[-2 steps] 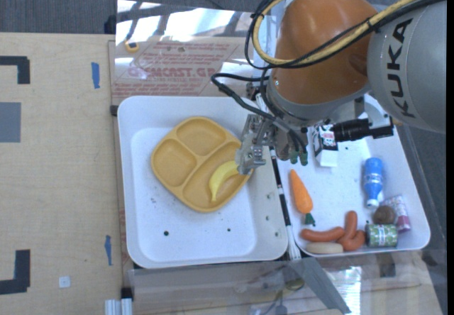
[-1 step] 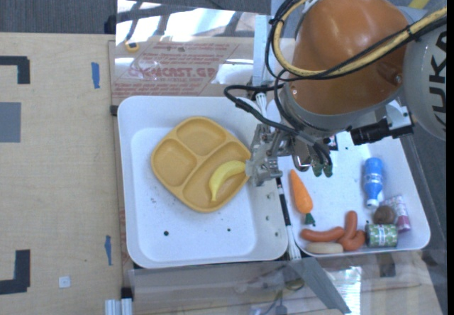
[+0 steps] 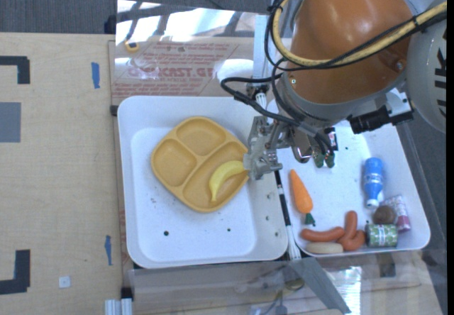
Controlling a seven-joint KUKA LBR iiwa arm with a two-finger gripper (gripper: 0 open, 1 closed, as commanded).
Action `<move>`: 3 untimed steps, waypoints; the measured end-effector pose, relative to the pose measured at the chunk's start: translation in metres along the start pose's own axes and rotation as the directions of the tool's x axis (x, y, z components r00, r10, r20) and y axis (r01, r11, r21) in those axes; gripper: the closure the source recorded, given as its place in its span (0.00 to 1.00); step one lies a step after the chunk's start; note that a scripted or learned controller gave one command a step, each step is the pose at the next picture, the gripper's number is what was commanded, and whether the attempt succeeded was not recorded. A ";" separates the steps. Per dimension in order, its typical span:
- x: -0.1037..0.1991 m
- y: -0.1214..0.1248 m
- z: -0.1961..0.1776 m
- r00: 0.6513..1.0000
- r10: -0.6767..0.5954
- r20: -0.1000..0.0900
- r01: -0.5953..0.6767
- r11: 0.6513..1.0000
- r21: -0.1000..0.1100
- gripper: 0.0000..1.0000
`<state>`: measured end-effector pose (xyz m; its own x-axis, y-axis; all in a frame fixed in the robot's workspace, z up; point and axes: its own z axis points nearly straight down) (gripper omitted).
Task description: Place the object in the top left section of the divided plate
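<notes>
Arm: the grey arm with its orange band (image 3: 347,30) reaches in from the right and hangs over the seam between the two bins.
Claw: the claw (image 3: 261,162) sits low at the right rim of the plate, just beside the stem end of the banana; whether its fingers are apart or together, I cannot tell.
Plate: a yellow divided plate (image 3: 186,157) lies in the left bin (image 3: 184,235), toward that bin's far right corner, turned at an angle.
Banana: the banana (image 3: 225,177) lies in the plate's section nearest the claw, on the right and lower side of the plate, curved, with one end pointing at the claw. It appears to rest on the plate rather than between the fingers.
Right bin: the right bin (image 3: 415,164) holds a carrot (image 3: 302,194) near its left wall, sausages (image 3: 333,234) along its near edge, a blue bottle (image 3: 373,180) toward the right wall, and a small green can (image 3: 383,235) at the near right corner.
Tabletop: the pale wooden tabletop (image 3: 57,164) stretches left of the bins, with blue tape marks on it.
</notes>
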<state>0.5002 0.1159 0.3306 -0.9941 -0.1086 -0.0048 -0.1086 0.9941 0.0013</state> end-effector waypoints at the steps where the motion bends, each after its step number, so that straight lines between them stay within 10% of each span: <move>1: -0.006 -0.014 0.015 1.000 -0.018 -0.004 0.018 1.000 0.001 1.00; 3: -0.009 -0.032 0.017 0.971 0.238 -0.004 -0.238 0.971 0.002 1.00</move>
<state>0.5124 0.0852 0.3141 -0.9913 0.1315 -0.0001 0.1315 0.9913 0.0004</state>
